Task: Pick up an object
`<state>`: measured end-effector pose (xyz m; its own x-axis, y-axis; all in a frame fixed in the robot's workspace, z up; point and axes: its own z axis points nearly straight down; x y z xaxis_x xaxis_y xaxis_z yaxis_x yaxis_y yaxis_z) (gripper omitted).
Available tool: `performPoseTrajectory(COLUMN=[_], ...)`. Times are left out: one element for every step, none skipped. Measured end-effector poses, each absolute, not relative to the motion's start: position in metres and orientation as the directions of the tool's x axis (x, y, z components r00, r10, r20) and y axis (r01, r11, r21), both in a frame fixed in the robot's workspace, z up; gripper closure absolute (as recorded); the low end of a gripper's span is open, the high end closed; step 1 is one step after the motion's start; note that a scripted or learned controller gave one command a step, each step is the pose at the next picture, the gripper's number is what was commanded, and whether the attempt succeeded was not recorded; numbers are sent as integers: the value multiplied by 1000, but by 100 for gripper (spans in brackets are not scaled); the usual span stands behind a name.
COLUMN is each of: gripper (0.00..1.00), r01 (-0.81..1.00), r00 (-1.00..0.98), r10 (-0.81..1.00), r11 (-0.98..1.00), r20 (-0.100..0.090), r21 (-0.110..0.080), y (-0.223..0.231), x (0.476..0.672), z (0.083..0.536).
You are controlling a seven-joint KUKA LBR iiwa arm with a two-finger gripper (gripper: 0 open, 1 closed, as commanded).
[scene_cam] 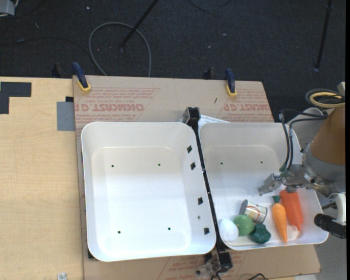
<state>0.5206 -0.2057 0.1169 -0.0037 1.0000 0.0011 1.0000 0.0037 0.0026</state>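
The right bin [239, 144] holds a cluster of objects in its near corner. They are a white egg-shaped piece [228, 228], a light green lump [243, 224], a dark green piece [260, 233], a small tin [256, 213], a slim orange carrot [279, 220] and a thicker red-orange carrot [292, 209]. My gripper [272, 184] hangs at the bin's right side, just above the tops of the two carrots, and reaches in from the right under the orange-banded wrist [331, 139]. I see nothing held in it.
The left bin [105, 150] lies beside the right one, with a black divider strip [201, 174] between them. Both stand on a cardboard sheet held by two clamps [81, 80] at the back. A small grey piece [243, 206] stands next to the tin.
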Motion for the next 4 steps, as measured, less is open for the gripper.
performPoseTrajectory(gripper=[0, 0, 0, 0], r01=[1000, 1000, 998, 999], r00=[-4, -4, -55, -43], r10=[1000, 1000, 998, 999], r11=[4, 4, 55, 43], r20=[1, 1, 0, 0], r21=[3, 4, 3, 3], y=[-206, -206, -208, -207], x=[520, 520, 520, 520], z=[116, 116, 115, 115])
